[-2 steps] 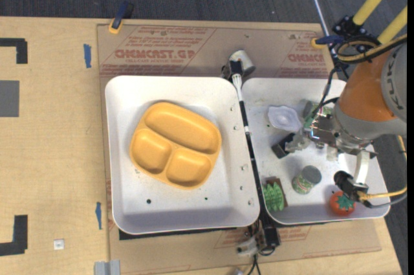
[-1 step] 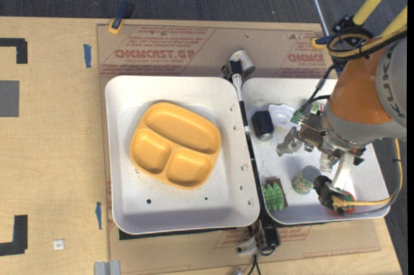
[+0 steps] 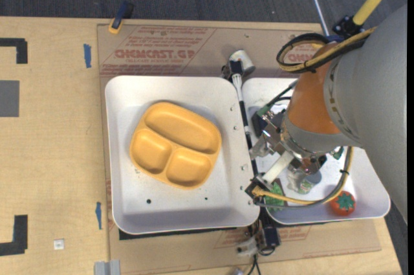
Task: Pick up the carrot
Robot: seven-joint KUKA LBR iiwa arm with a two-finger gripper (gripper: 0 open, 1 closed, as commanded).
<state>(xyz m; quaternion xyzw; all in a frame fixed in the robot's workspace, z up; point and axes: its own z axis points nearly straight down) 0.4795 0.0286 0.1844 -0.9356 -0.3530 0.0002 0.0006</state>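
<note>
The arm is lowered into the right bin, so the reach is judged in hand. The gripper cannot be told open or closed. The carrot lies near the bin's front corner; a descent over it is called for next

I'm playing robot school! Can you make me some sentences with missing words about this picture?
The yellow divided plate lies in the ____ bin.
The plate has ____ compartments.
The arm reaches over the ____ bin.
The band above the arm's wrist is ____.

Missing words: left, three, right, orange.
</note>
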